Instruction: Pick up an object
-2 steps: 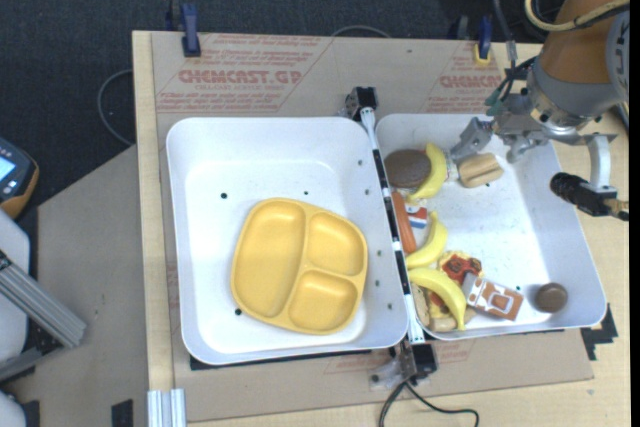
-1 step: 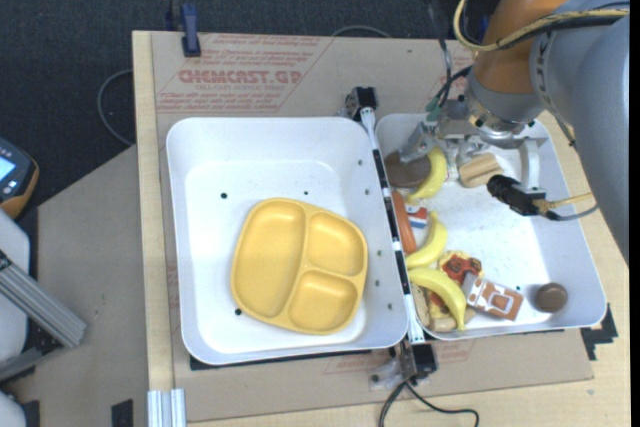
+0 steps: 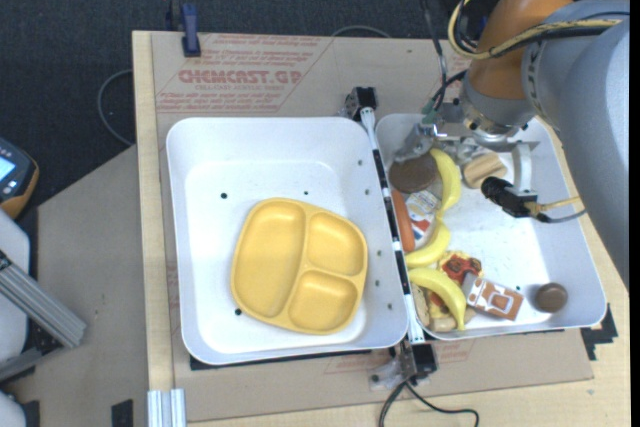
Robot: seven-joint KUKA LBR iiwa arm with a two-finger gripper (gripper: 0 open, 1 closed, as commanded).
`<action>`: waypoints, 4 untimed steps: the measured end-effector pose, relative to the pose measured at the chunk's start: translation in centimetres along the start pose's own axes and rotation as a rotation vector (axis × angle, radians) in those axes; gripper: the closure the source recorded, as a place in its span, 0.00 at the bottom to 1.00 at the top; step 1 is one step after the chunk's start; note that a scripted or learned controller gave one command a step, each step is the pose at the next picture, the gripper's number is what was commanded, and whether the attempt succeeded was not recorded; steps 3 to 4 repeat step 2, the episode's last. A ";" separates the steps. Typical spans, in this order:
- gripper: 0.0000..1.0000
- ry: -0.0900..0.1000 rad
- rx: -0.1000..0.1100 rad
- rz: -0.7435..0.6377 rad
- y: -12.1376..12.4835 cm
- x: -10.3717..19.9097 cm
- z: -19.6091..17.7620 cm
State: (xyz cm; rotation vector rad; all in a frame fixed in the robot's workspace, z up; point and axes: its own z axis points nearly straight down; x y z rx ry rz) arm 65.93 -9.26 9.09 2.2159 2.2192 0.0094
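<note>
The right bin (image 3: 560,245) holds a pile of play food. A brown disc (image 3: 410,174) lies at its far left, with a curved yellow banana (image 3: 450,181) beside it. Two more bananas (image 3: 430,246) (image 3: 441,297) lie nearer the front, next to an orange stick (image 3: 400,221) along the left wall. A small red toy (image 3: 462,267), an orange-and-white packet (image 3: 498,301) and a brown ball (image 3: 550,295) sit toward the front right. My gripper (image 3: 470,143) hangs low over the bin's far end, just above the disc, the top banana and a tan piece (image 3: 481,165).
The left bin (image 3: 200,155) holds a yellow divided plate (image 3: 298,263). A cardboard sheet (image 3: 240,75) lies under both bins. The grey arm (image 3: 580,75) covers the right bin's far right corner. A blue clamp (image 3: 187,27) stands at the bench's far left edge.
</note>
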 end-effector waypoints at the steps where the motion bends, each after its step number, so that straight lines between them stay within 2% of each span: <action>1: 1.00 0.000 -0.013 -0.004 0.3 0.2 -1.5; 2: 1.00 0.003 0.009 -0.003 -6.5 5.4 -9.9; 4: 1.00 0.003 0.009 -0.003 -6.5 5.4 -9.9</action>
